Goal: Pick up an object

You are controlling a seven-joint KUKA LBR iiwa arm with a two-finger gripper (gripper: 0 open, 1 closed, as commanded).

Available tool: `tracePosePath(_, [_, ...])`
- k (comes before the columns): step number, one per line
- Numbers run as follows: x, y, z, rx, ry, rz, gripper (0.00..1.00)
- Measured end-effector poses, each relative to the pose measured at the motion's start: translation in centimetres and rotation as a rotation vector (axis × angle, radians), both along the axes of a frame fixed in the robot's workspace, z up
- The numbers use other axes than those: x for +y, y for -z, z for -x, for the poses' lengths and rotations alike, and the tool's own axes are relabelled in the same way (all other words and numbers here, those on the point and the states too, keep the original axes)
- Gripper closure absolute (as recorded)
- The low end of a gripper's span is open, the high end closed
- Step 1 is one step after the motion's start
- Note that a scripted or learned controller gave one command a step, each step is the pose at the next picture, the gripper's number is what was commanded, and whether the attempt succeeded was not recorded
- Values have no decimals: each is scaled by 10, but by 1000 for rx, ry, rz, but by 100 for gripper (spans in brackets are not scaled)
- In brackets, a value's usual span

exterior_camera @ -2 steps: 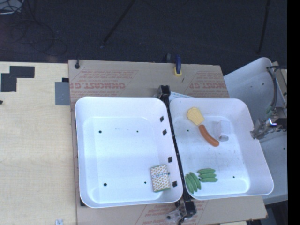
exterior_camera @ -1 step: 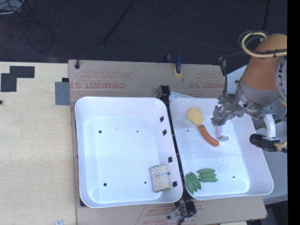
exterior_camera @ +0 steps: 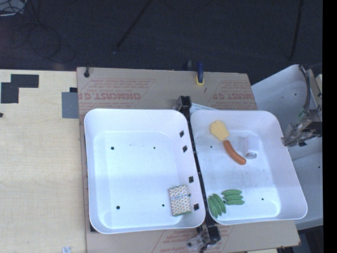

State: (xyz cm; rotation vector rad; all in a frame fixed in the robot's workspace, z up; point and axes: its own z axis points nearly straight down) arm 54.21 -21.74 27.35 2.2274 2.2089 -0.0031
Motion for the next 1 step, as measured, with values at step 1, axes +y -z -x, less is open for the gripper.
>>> tracePosePath(1, [42, 2, -11, 4, -12, -6, 100])
